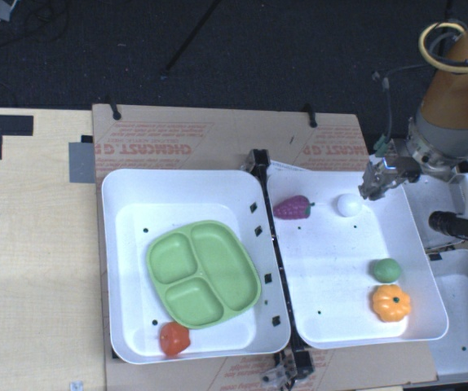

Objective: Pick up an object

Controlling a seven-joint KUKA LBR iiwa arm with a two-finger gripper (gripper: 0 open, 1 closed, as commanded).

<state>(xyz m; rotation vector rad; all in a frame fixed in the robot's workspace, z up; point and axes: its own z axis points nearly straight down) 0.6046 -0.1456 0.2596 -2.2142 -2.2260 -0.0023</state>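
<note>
Camera view: we note the fingers [374, 184] over the right bin's [438, 300] far right corner, their opening impossible to tell, holding nothing visible; white ball [348, 205] just left of them.

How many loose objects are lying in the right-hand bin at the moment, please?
4: a purple piece near the divider, a white ball by the claw, and a green piece just above an orange pumpkin.

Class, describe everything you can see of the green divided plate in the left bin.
The green divided plate is pale green, looks like plastic, with rounded corners and three compartments. It lies flat and upright, turned at an angle, on the floor of the left bin. A small red-orange object sits at its lower left edge, possibly touching.
</note>
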